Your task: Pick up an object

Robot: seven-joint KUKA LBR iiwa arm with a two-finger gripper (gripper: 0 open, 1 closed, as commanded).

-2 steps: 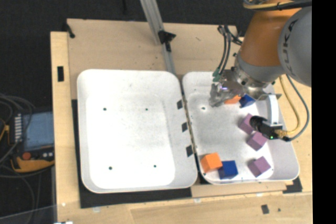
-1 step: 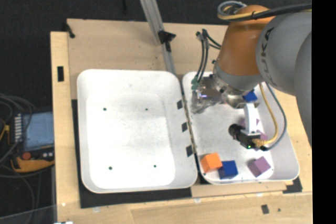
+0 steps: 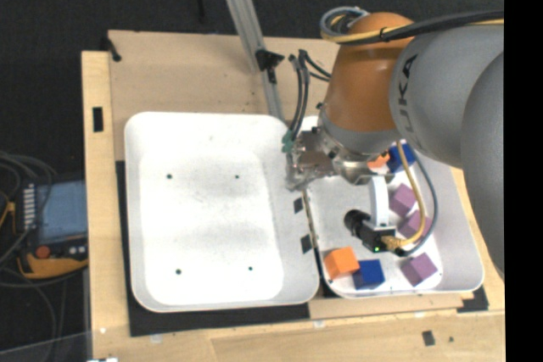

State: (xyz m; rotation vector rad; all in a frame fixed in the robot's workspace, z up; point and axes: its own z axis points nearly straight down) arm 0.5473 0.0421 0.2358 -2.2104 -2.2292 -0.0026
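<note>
In the camera view the grey arm with its orange band hangs over the right bin [image 3: 462,271]. My gripper [image 3: 299,164] sits low at that bin's far left corner, close to the wall between the two bins. Near the bin's front lie an orange block [image 3: 341,261], a blue block [image 3: 369,274] and a purple block [image 3: 419,269]. Two more purple blocks [image 3: 404,201] lie beside the wrist, and a blue piece [image 3: 404,154] peeks out from under the arm. I see nothing between the gripper's tips. The arm hides much of the bin.
The left bin [image 3: 204,208] is a wide white tray with a few dark specks. A slanted metal post [image 3: 242,4] rises behind the bins. Cables and a small device [image 3: 55,220] lie off the bench at the left.
</note>
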